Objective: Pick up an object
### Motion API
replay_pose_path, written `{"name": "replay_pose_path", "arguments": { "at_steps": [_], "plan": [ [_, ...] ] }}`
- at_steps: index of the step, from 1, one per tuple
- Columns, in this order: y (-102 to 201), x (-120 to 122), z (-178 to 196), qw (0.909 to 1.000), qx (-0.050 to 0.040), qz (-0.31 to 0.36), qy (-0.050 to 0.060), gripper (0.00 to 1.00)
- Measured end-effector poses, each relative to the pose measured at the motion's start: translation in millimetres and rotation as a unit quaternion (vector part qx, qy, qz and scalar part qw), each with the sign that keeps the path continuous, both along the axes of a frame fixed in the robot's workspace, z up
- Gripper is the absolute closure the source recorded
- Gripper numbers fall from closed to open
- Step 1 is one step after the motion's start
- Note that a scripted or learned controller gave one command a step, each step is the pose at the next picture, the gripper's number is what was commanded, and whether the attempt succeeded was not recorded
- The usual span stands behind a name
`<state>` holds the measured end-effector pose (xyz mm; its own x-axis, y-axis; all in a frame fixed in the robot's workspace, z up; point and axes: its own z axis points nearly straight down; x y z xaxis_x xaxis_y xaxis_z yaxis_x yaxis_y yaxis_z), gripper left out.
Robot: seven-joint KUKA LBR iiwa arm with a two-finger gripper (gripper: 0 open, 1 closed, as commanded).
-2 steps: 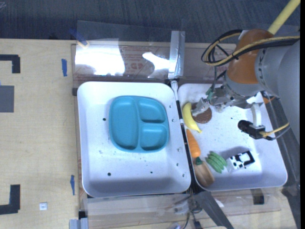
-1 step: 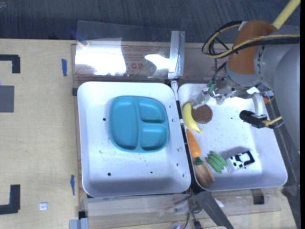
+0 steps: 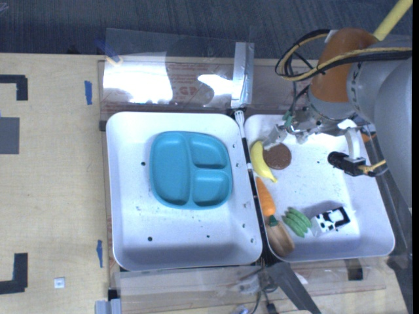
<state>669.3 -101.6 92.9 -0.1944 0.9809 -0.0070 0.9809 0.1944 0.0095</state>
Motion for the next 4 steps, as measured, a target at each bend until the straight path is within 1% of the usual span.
{"name": "replay_pose_path", "arguments": {
  "at_steps": [1,2,3,4],
  "plan": [
    [2,3,14,1.0000,0.0016,0.001,-0.006,1.00],
    [2,-64,66,1.0000,0.0022,0.006,0.002,1.00],
    [3,-66,63,1.0000,0.0027,0.006,0.005,0.00],
    [-4,1,0,1.0000,0.0026,0.007,0.001,0.00]
  ]
}}
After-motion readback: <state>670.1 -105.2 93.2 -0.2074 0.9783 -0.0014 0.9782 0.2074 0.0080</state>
